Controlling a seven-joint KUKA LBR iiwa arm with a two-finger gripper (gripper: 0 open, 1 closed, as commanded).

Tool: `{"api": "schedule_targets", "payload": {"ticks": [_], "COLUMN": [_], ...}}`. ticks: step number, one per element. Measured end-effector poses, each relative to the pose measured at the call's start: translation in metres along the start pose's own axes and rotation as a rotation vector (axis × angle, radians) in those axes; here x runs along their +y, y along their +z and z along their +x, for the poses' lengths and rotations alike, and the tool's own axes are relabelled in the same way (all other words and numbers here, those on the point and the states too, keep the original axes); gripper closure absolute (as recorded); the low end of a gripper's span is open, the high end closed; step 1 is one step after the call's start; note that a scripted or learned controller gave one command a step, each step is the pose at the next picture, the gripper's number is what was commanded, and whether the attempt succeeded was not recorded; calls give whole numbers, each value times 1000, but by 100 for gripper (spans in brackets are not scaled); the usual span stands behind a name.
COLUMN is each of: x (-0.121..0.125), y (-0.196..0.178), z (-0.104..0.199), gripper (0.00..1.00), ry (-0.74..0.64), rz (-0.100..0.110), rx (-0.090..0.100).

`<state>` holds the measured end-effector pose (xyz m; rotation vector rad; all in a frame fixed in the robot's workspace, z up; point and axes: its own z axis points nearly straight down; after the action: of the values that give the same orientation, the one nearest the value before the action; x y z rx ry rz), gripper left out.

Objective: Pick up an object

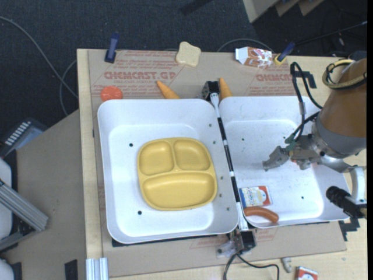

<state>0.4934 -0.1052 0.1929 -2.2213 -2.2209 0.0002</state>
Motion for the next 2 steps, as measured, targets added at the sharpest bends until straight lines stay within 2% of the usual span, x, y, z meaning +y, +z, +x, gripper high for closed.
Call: {"api": "schedule_targets", "payload": {"ticks": [1,2], "x": [95,150], "y": [109,50], "z": [-28,-94], "gripper": [0,0], "ry": [0,0], "rz": [0,-4], "rx": [0,-3]}}
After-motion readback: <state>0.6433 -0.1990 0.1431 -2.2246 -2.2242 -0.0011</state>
